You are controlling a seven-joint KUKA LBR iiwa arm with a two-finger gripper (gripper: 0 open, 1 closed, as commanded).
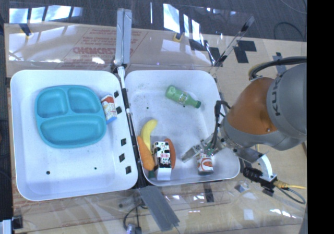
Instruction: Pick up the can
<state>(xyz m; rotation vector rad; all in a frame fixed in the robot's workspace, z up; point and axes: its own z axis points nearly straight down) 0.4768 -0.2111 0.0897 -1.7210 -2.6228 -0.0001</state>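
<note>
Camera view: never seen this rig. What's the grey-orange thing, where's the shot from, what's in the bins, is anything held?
It is a single shot from a camera fixed above the bench, looking down at a slant. The grey and orange mass on the right is a robot arm reaching in; its gripper sits low in the right bin, just above a small can near the bin's front edge. I cannot tell whether the can is held. That bin also has a green bottle, a banana, a carrot and a black and white carton. The left bin holds a blue divided plate with a small carton beside it.
</note>
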